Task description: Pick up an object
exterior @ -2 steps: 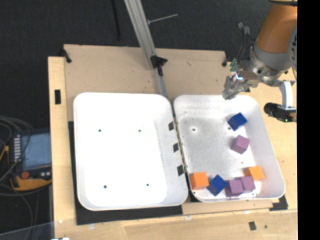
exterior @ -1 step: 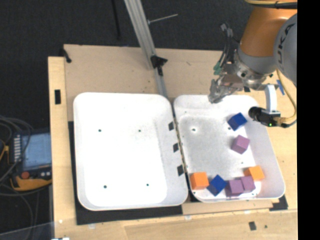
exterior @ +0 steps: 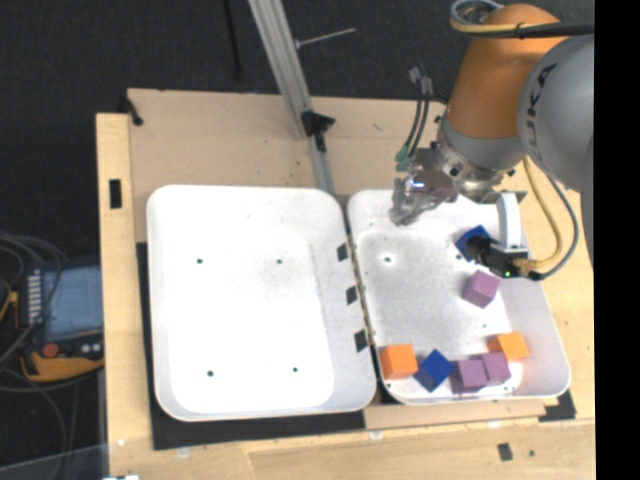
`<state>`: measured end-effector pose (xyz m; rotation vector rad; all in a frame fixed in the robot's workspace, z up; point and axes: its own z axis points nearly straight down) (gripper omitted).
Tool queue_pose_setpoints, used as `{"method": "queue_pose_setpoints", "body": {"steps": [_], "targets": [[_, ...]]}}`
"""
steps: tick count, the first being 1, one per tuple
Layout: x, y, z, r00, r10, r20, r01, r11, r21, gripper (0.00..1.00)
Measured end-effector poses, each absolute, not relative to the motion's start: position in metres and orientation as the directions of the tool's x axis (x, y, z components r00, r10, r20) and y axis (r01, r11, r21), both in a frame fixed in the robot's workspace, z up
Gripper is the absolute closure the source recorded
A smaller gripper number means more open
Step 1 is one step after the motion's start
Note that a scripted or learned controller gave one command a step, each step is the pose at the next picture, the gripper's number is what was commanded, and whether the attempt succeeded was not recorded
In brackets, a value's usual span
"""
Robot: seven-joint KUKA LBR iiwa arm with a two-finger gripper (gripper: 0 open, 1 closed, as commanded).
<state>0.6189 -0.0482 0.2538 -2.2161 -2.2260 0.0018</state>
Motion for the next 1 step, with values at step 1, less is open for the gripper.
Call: {"method": "queue_pose_setpoints", "body": {"steps": [1], "targets": [[0.6016,0.0026,0.2426,-0.006,1.000,0.000,1.000,0.006,-0.001,1.00]]}}
